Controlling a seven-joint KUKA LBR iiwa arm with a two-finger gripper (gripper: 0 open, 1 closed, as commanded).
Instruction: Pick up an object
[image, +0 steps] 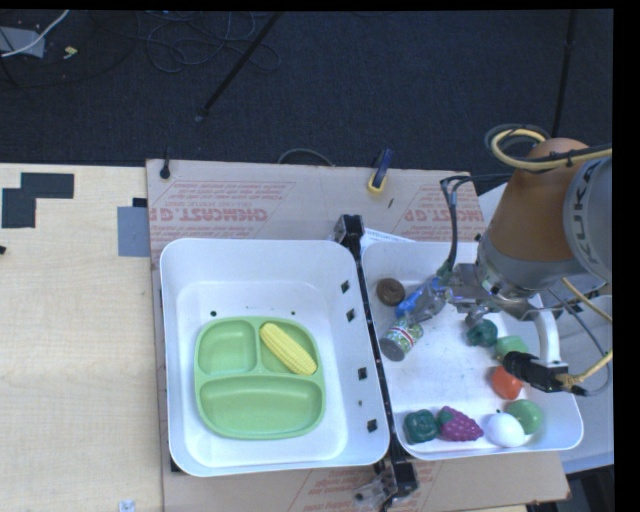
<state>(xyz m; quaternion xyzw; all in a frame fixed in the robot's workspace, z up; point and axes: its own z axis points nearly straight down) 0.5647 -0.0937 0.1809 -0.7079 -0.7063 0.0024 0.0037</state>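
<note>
We see the arm (545, 215) reaching over the right bin (455, 440); the left bin (200, 270) holds a green divided plate (255, 400) with a corn cob (288, 348) in its upper right compartment; the gripper (425, 305) sits at a small can (398, 340), whether clenched or released we cannot tell; toy foods line the near edge, purple grapes (460, 425) among them.

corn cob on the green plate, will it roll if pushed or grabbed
The corn cob looks rounded and elongated, so it would probably roll sideways if nudged. It lies in a compartment of the green plate, whose ridges may stop it. Its bumpy surface likely helps grip.
</note>
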